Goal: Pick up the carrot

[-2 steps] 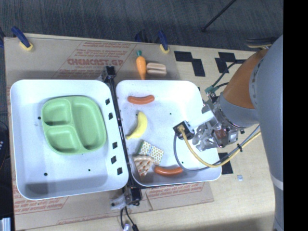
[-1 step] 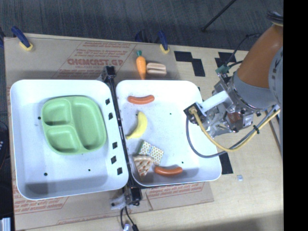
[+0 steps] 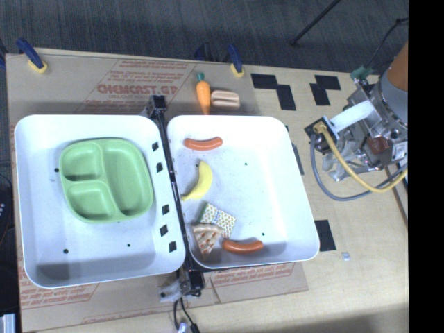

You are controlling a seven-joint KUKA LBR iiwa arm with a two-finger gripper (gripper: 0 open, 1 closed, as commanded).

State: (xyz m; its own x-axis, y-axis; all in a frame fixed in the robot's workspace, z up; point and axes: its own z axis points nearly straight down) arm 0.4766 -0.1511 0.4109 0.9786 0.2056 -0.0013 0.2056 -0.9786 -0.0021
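One carrot (image 3: pixel 202 94) lies on the bench just beyond the right bin (image 3: pixel 295 186), beside a sandwich (image 3: pixel 225 100). Gripper (image 3: pixel 331 151) hangs off that bin's right side; its grip state can't be made out.

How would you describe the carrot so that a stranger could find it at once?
Look at the right white bin, then just beyond its far rim, on the cardboard outside it. The carrot lies there, small and orange with a green top. Its neighbour, a tan and pink toy sandwich, is blocky, not tapered.

The carrot (image 3: pixel 202 94) lies outside the bins beside a small bun (image 3: pixel 225 100).
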